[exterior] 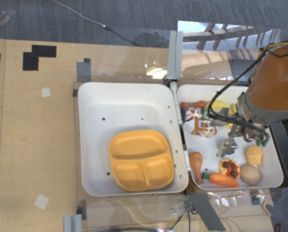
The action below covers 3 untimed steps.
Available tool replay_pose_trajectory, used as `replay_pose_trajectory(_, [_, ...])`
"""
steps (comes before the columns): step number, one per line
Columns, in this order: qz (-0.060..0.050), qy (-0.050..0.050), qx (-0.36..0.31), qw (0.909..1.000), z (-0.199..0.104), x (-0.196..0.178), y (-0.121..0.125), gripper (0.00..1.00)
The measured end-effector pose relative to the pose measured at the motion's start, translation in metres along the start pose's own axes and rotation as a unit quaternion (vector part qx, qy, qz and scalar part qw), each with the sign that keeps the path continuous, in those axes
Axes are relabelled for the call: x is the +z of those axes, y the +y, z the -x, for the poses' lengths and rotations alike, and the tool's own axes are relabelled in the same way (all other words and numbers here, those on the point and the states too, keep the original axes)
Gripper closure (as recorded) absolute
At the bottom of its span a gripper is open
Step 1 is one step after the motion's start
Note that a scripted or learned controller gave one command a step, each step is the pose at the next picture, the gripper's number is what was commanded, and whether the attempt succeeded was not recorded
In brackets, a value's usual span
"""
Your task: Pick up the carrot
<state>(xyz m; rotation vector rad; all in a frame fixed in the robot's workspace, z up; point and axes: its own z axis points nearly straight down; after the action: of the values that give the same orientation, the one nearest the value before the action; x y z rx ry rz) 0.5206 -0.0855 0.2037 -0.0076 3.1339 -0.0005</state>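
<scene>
Claw [227,146] hovering over right bin [278,178], its state impossible to tell. Carrot [222,180] lying untouched at near edge; descent, grasp, lift all remaining.

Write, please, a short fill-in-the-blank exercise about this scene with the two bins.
1. The yellow divided plate lies in the ___ bin.
2. The carrot lies in the ___ bin, near its front edge.
3. The gripper hangs ___ the carrot, not touching it.

Missing words: left; right; above
</scene>
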Motion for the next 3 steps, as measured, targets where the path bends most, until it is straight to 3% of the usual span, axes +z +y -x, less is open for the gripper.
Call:
replay_pose_trajectory(1, [0.0,0.001,-0.069,0.9976,-0.017,0.1,-0.027,0.0])
replay_pose_trajectory(2, [0.0,-0.001,0.243,0.97,-0.027,0.113,-0.039,0.0])
replay_pose_trajectory(3, [0.0,-0.006,0.24,0.9708,-0.023,0.1,-0.038,1.0])
